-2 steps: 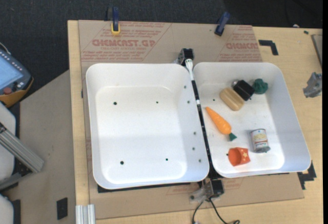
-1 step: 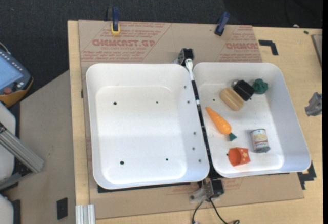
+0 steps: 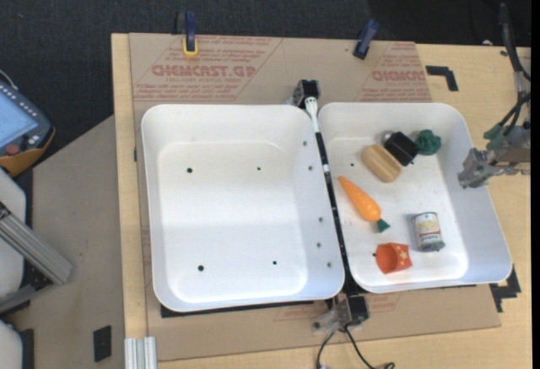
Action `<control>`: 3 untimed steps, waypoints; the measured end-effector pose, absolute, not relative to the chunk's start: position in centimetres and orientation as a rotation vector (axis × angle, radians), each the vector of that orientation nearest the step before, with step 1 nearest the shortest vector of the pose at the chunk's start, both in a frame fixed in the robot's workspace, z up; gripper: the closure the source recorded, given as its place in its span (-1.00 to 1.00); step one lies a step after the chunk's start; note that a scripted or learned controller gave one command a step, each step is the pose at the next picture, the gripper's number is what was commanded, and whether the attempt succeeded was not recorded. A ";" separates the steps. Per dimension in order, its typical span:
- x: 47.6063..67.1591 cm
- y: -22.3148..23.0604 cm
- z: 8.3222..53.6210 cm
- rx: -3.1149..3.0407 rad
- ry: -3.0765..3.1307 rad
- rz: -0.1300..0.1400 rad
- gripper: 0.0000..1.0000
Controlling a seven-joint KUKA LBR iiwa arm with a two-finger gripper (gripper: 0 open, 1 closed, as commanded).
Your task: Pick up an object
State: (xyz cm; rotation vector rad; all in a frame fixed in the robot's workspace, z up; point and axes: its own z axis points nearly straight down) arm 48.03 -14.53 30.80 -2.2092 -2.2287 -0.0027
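Two shallow white bins sit side by side on the bench. The left bin (image 3: 169, 215) holds nothing. The right bin (image 3: 472, 232) holds six things: one orange carrot (image 3: 360, 198) near its left wall, one tan block (image 3: 381, 163) farther back, one black object (image 3: 401, 147) touching the block's right side, one green piece (image 3: 429, 141) just right of that, one small can (image 3: 428, 232) toward the near right, and one red-orange cup-like piece (image 3: 392, 257) near the front rim. The gripper (image 3: 474, 170) hangs at the right bin's right rim, apart from all six objects; whether it is spread or closed cannot be told. Two blue clamps (image 3: 189, 25) grip the bench's far edge.
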 end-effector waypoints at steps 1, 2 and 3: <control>48.0 -8.4 30.8 -2.211 -2.226 -0.002 1.00; 47.9 -1.4 30.0 -2.210 -2.227 0.000 1.00; 47.9 3.7 29.9 -2.213 -2.225 0.000 1.00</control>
